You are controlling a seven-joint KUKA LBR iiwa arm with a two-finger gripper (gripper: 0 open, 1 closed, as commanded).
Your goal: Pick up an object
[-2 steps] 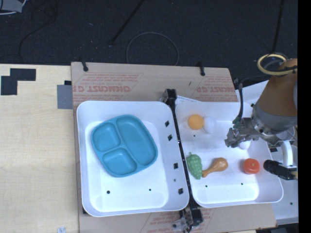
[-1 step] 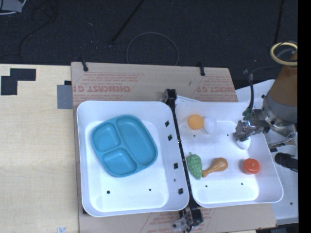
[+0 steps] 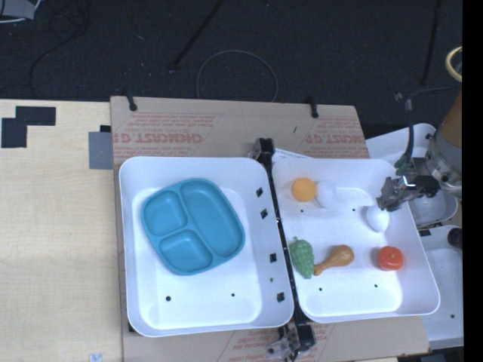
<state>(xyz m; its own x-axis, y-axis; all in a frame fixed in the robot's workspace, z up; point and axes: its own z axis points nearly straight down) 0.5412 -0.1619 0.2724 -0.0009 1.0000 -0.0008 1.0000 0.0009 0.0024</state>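
Gripper (image 3: 394,194): you see it at the right bin's (image 3: 423,300) far right edge, finger state cannot be told | white egg (image 3: 376,219) just below it | orange ball (image 3: 304,189) touching white ball (image 3: 326,194) | green toy (image 3: 303,257), drumstick (image 3: 335,259), tomato (image 3: 390,258) along near side | blue plate (image 3: 193,225) in left bin (image 3: 143,308)

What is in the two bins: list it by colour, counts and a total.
Blue: 1, divided plate
Orange: 1, ball
White: 2, ball, egg shape
Green: 1, leafy toy
Tan: 1, drumstick
Red: 1, tomato
Total: 7
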